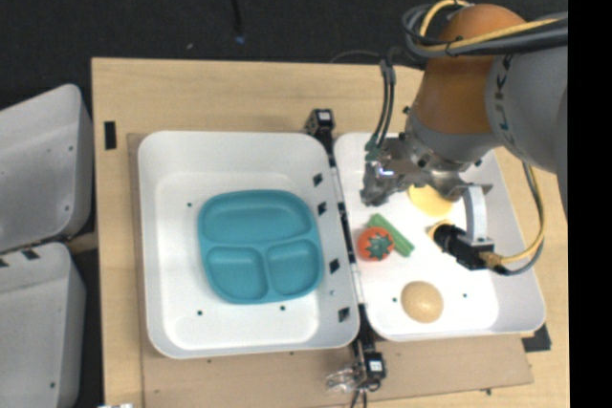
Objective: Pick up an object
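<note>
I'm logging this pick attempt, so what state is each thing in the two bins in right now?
Teal divided plate: lying flat in the left bin, upright, compartments bare.
Orange and green toy: lying loose on the right bin floor, not gripped.
Tan round object: resting apart, near the front of the right bin.
Yellow object: partly hidden under the arm.
Gripper: low in the right bin; finger state unclear.
</note>
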